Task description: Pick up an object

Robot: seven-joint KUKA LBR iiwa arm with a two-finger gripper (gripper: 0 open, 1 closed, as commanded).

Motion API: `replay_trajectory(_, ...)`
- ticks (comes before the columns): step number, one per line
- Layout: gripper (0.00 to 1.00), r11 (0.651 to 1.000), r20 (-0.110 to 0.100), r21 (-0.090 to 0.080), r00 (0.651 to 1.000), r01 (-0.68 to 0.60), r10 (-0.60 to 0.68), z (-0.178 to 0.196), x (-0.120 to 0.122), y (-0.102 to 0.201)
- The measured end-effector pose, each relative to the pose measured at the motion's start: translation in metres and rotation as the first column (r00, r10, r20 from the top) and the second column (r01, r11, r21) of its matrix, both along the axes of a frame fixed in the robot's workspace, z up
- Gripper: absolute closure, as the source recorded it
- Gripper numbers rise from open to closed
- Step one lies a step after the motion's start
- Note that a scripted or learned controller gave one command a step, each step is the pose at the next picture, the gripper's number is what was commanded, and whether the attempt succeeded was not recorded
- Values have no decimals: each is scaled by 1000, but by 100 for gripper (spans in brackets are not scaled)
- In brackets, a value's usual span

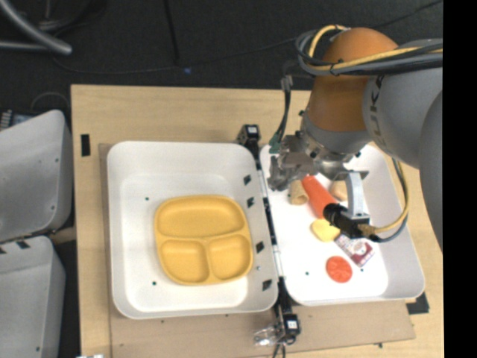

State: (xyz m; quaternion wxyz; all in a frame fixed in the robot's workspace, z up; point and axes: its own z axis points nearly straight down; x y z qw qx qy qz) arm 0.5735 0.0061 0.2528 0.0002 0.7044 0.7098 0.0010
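orange plastic carrot point(319, 194) lies just under the two-finger gripper point(313, 171), likely the target; can't tell its grip state.

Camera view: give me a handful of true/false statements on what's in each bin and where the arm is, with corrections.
1. A yellow divided tray lies in the left bin. True.
2. The tray has five compartments. False: three show, one long and two smaller.
3. The arm is over the right bin. True.
4. A red round piece lies in the left bin. False: it lies in the right bin, near the front edge.
5. An orange carrot-like piece lies in the right bin beside a small yellow piece. True.
6. The bins stand on a bare metal bench. False: the board under them looks like light wood.
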Motion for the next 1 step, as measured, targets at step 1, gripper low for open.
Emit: replay_trajectory(1,100,1000,-2,-1,1000,2,-2,-12,-4,52)
